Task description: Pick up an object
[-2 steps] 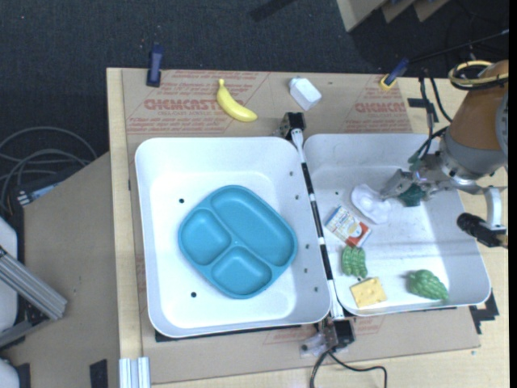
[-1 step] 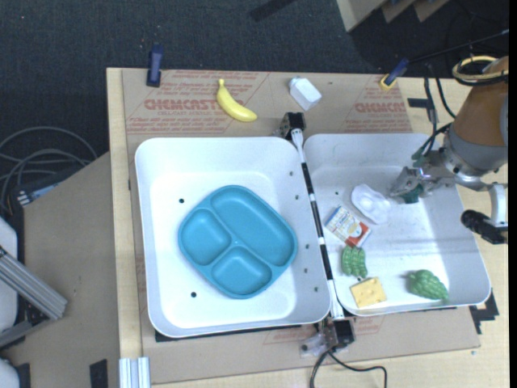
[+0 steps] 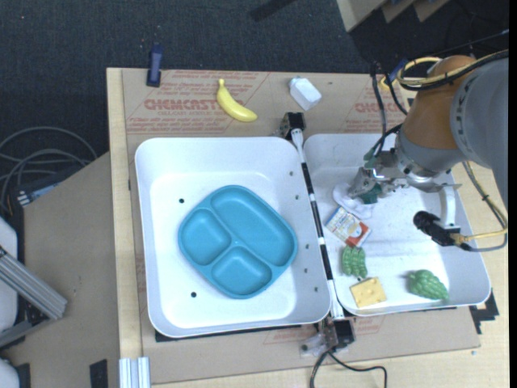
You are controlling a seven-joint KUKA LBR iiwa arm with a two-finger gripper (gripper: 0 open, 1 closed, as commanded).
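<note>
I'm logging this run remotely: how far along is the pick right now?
Done: the arm has reached into the right bin, with the gripper low over a small white object. In hand: nothing visibly lifted; I can't tell whether anything is gripped. Left: grasp and raise one item. The carton, green pieces and yellow block lie on the bin floor.

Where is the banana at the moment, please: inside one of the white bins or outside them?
Outside. The banana lies on the cardboard behind the left bin, beyond its far rim.
</note>
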